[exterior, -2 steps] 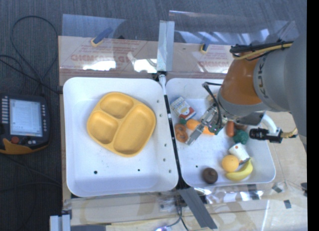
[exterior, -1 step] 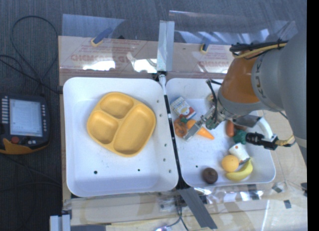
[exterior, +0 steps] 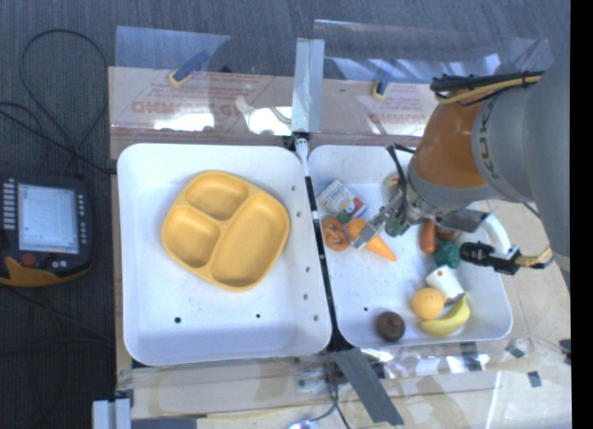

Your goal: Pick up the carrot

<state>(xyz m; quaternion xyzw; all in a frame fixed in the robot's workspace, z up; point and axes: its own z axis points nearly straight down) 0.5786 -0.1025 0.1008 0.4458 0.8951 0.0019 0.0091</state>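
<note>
One carrot (exterior: 380, 248) lies in the right bin (exterior: 357, 321), beside a pretzel (exterior: 334, 233). Gripper (exterior: 382, 224) sits just above it; its grip state cannot be determined.

Bins: two (exterior: 139, 260) (exterior: 491, 321)
Plates: one, yellow, three compartments (exterior: 225, 229)
Carrots: one (exterior: 380, 248)
Bananas: one (exterior: 447, 319)
Oranges: one (exterior: 427, 303)
Brown balls: one (exterior: 390, 326)
Pretzels: one (exterior: 334, 234)
Packets: one (exterior: 339, 199)
</note>
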